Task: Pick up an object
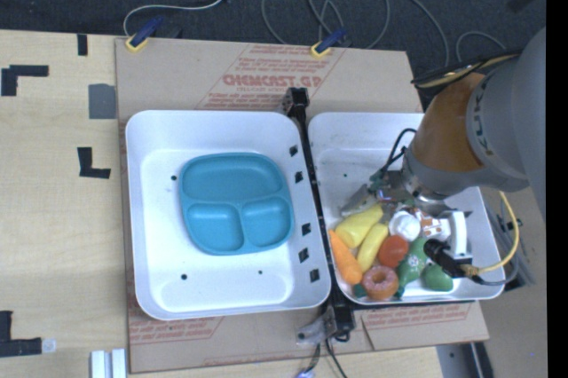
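Place: we judge it a robotics lab.
Signs: we see taped bench (53,190), loose cables (355,3), clamped cardboard (257,74).

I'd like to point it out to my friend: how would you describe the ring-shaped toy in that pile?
Look at the right-hand white bin, where the grey arm reaches in over a heap of toy food. At the heap's near edge lies the doughnut, between the carrot and green pieces. It alone is a pink-and-tan ring with a hole.

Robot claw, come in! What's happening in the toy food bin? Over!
Claw low in the right bin, over the toy food pile. Nothing seen gripped. Yellow pieces, tomato, carrot and donut crowded close together. Blue tray alone in left bin.
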You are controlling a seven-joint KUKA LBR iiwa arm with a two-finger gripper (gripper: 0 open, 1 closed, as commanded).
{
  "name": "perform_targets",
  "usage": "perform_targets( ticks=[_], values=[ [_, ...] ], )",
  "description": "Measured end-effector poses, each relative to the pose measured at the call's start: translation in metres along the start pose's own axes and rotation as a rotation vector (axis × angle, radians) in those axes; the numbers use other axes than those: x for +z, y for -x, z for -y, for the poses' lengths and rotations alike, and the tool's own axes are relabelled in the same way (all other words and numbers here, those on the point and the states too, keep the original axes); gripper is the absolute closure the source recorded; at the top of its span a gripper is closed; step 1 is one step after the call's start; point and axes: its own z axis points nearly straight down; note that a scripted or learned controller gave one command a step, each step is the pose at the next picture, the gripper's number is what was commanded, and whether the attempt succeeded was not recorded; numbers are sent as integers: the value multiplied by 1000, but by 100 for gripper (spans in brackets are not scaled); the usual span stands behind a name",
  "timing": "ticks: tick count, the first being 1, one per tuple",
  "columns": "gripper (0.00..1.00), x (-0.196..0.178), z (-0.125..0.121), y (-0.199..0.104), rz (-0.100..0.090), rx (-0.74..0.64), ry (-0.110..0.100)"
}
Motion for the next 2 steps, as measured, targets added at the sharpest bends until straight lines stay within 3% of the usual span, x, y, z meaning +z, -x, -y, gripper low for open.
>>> perform_targets(
  ticks=[1, 2],
  values=[
    [0, -49, -23, 63, 0, 1, -6],
    [0, 0, 17, 12, -2, 0, -5]
  ],
)
